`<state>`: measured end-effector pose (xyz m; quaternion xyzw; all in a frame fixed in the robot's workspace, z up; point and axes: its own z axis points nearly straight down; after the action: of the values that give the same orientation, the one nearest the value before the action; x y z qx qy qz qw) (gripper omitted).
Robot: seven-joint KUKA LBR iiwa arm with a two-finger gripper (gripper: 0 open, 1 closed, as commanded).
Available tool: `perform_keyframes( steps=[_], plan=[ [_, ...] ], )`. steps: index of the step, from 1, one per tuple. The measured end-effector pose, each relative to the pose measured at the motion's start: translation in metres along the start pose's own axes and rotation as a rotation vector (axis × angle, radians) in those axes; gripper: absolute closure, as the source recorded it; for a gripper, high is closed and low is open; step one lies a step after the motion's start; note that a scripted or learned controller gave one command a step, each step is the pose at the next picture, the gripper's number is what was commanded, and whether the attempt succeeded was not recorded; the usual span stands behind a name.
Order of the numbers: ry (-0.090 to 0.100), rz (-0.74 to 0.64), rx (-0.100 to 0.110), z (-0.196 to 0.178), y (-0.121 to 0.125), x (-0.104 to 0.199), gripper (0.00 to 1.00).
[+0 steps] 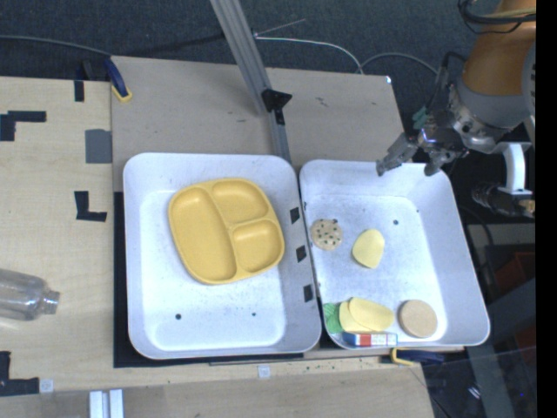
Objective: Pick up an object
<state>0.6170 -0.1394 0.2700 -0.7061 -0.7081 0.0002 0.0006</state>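
Overhead slanted view of the bench with two shallow white bins side by side. The gripper (406, 161) hangs over the far right corner of the right bin (432, 190), its two dark fingers spread apart with nothing between them; it grasps nothing. The grey arm with its orange band enters from the right, beyond the bin's far right rim.

Candidate objects all lie in the right bin. A round speckled cookie (326, 233) sits near the bin's left wall, about midway along it. Just to its right, apart from it, lies a pale yellow chip-shaped piece (369, 248), its long axis running roughly from the far rim toward the near rim. Along the near rim lie a yellow oblong piece (369, 314), long axis parallel to that rim, resting on a green and multicoloured flat item (352, 337), and a round tan biscuit (419, 318) toward the near right corner.

The left bin (148, 233) holds a yellow three-compartment plate (226, 230) and lies well apart from the gripper.

Governing relation: every object lies nearer the bin's near rim and to the left of the gripper. The pale yellow chip-shaped piece appears the closest, so the coming move would likely be a traverse toward the bin's centre followed by a descent.
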Motion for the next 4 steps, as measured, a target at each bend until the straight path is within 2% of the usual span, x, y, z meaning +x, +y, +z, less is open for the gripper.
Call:
perform_keyframes(
  steps=[1, 2, 3, 4],
  plan=[
    [0.001, -0.003, -0.001, -0.010, 0.001, 0.002, 1.00],
    [0.001, -0.005, -0.003, -0.035, 0.008, 0.060, 1.00],
    [0.000, 0.000, 0.000, -0.033, 0.007, 0.057, 0.00],
    [-0.004, 0.009, 0.006, 0.029, 0.023, -0.034, 0.00]
  ],
)
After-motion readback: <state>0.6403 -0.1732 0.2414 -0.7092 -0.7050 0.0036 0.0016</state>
